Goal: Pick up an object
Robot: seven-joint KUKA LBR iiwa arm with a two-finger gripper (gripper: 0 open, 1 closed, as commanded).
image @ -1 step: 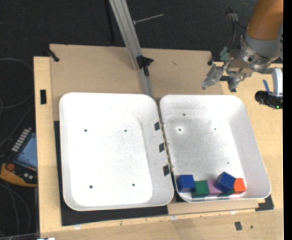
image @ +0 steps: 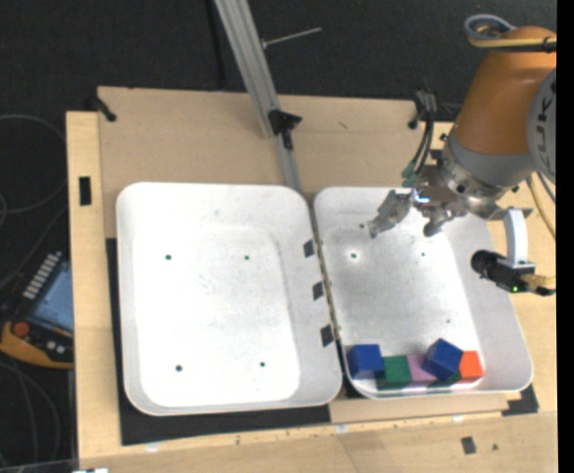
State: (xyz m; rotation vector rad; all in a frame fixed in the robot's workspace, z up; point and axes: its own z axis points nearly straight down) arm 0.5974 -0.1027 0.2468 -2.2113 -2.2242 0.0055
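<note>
Blocks (image: 416, 363) lie clustered along the right bin's (image: 395, 294) near edge. Gripper (image: 408, 219) hovers near the far edge, fingers spread and empty. Approach step: next, travel toward the cluster and descend.

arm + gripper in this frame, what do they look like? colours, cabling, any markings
The arm has a bulky rounded orange section with grey casing at its right edge. A thin grey loop sits on top, and dark cables run down its left side to a metallic wrist. The gripper has two slim grey metal fingers. No markings are readable.
</note>
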